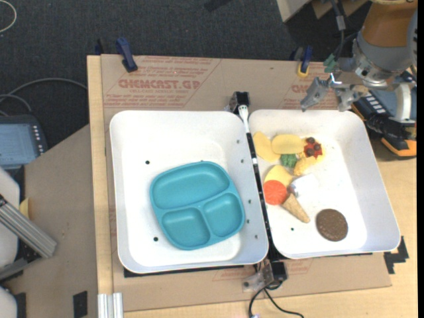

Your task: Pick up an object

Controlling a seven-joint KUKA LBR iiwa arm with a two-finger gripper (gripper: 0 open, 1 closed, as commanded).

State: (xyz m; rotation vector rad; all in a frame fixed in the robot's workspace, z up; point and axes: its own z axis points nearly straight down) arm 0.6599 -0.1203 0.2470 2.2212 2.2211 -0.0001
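Your claw [329, 93] hangs spread and empty over the right bin's [371, 177] far rim, clear of the toys [289, 167] heaped by its left wall, leaving every pick exposed.

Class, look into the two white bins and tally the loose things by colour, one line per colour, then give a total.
Teal: 1, the divided plate
Yellow: 4
Orange-red: 1
Green: 1
Red and dark: 1
Tan cone: 1
Brown disc: 1
Total: 10
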